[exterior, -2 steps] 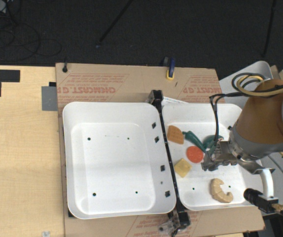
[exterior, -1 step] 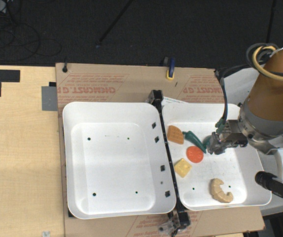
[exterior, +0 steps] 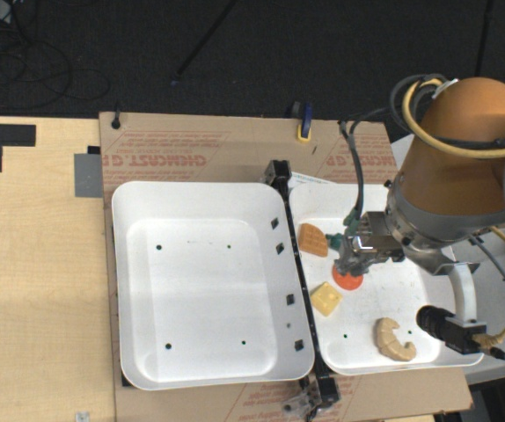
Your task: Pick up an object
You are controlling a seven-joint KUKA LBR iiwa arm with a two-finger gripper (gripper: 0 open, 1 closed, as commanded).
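My gripper [exterior: 352, 262] hangs low over the right bin [exterior: 358, 354], right above a small red-orange object [exterior: 350, 280] that pokes out beneath it. A brown bread-like piece [exterior: 313, 240] lies just to the left of the gripper. A pale yellow chunk [exterior: 325, 300] rests below and left of the red-orange object. A tan curved piece [exterior: 395, 339] sits near the bin's front edge. The arm's grey and orange body covers the right part of the bin.
The left bin [exterior: 138, 236] stands beside the right one, with a black divider [exterior: 292, 275] between them. A blue and yellow clamp [exterior: 303, 121] sits at the back edge of the cardboard base. A black cable [exterior: 356, 174] runs down to the gripper.
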